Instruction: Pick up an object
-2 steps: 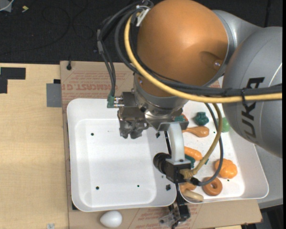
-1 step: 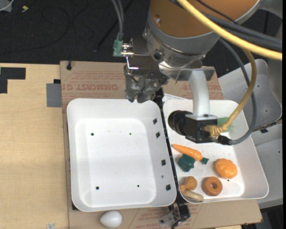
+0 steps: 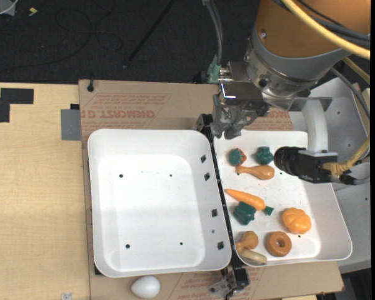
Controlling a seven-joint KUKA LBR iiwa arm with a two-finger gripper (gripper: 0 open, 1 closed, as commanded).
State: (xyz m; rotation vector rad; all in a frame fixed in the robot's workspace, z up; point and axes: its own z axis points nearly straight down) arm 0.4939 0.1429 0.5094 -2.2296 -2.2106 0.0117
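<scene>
A grey arm with an orange band reaches in from the right. Its gripper (image 3: pixel 232 127) hangs over the far edge of the right bin (image 3: pixel 337 233); the dark fingers blur together, so whether they are spread or pressed cannot be told. Nothing shows between them. Just below it lie a red-and-green toy (image 3: pixel 237 157) and a chicken drumstick (image 3: pixel 259 172). Further below sit a carrot (image 3: pixel 245 198), a doughnut (image 3: pixel 278 243) and an orange pumpkin (image 3: pixel 296 220). The left bin (image 3: pixel 106 149) lies beside it.

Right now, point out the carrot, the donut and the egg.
carrot (image 3: pixel 245 197), camera view, middle of its orange body.
donut (image 3: pixel 278 243), camera view, on its ring.
egg (image 3: pixel 145 287), camera view, centre of its shell.
</scene>
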